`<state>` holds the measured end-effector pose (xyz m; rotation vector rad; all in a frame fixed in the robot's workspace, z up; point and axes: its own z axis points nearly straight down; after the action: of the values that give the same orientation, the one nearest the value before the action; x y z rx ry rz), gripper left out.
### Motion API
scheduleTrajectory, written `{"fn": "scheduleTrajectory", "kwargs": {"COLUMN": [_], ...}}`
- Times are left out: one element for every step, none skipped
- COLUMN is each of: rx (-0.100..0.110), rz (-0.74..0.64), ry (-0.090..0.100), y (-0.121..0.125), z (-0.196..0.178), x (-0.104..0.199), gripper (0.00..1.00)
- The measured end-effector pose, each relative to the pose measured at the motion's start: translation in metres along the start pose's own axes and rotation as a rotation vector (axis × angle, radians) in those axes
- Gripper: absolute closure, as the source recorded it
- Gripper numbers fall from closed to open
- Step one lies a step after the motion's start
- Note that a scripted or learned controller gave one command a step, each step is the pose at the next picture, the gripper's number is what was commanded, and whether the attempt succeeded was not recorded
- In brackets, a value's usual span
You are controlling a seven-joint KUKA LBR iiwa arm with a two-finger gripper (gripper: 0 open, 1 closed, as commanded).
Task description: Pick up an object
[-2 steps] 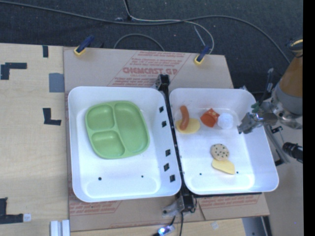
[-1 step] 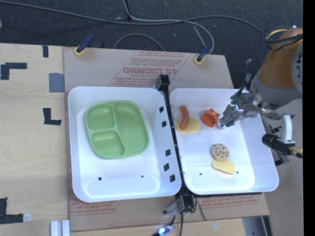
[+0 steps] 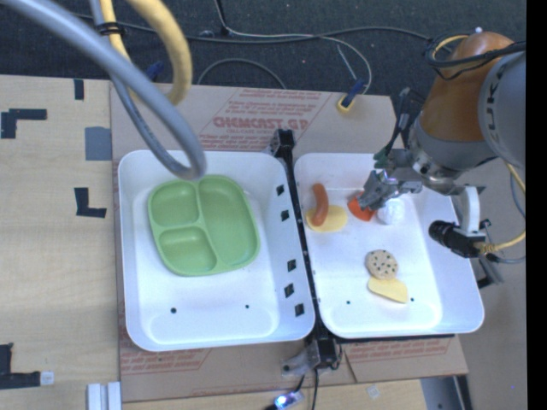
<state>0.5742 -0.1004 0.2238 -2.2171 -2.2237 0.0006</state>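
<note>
The right bin (image 3: 427, 310) holds several toy foods. An orange sausage (image 3: 319, 202) lies on a yellow piece (image 3: 333, 220) near the bin's left wall. A chocolate-chip cookie (image 3: 382, 264) sits lower, with a yellow wedge (image 3: 389, 290) just below it. My gripper (image 3: 373, 197) reaches down at the bin's upper middle, right over a small red-orange piece (image 3: 361, 212) and a white object (image 3: 391, 213). Its fingers touch or crowd these two, and the view does not show a grip.
The left bin (image 3: 141, 314) holds a green divided plate (image 3: 202, 225). A grey hose (image 3: 128, 84) and a yellow hose (image 3: 167, 24) cross above the left bin. A black clip rail (image 3: 295, 237) divides the bins. Cables lie beyond the bench.
</note>
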Motion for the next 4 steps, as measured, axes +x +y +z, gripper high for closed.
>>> {"fn": "scheduleTrajectory", "kwargs": {"rx": [0.000,0.000,0.000,-0.001], "rz": [-0.001,0.002,0.001,-0.001], "ry": [0.000,-0.002,-0.001,0.000], "y": [0.009,0.029,0.050,0.068], "z": [-0.004,0.007,0.015,-0.001], "x": [0.045,0.095,0.144,0.198], "gripper": [1.00,1.00,1.00,1.00]}}
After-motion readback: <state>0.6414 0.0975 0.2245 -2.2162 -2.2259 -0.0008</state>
